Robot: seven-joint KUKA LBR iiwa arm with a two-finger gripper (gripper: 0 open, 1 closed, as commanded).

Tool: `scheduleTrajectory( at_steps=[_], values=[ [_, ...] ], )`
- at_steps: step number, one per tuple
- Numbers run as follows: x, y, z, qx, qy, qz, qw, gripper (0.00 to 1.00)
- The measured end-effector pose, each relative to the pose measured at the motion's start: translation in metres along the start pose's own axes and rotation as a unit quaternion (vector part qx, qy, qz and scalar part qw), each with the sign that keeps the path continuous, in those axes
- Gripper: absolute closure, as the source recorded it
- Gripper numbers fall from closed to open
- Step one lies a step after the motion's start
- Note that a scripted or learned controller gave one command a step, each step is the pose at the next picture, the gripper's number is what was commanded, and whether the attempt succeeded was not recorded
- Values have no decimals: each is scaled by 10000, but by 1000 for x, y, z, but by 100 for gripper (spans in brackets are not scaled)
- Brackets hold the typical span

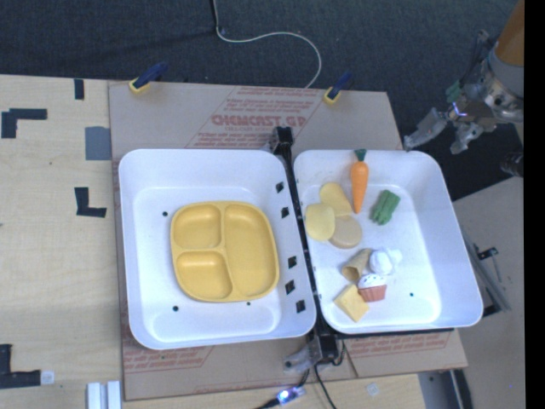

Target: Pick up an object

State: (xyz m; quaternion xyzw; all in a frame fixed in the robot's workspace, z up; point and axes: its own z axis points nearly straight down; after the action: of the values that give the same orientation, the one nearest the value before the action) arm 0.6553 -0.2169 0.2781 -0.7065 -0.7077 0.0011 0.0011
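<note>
The right bin (443,228) holds several toy foods. Among them are an orange carrot (359,184), a green piece (385,206), pale yellow slices (321,221), a tan round slice (347,232), a cupcake (372,289) and a yellow cheese wedge (352,303). My gripper (438,137) hangs above the bin's far right corner, outside the rim and well away from the foods. Its two fingers are spread open with nothing between them.
A yellow divided plate (225,250) lies in the left bin (136,228). A black divider with clips (294,228) runs between the two bins. A white cable (281,37) loops over the dark floor behind the cardboard base.
</note>
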Motion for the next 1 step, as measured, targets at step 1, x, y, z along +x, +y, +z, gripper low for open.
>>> scheduleTrajectory(
  at_steps=[1],
  values=[
    [43,-56,179,95,36,5,9999,0]
  ],
)
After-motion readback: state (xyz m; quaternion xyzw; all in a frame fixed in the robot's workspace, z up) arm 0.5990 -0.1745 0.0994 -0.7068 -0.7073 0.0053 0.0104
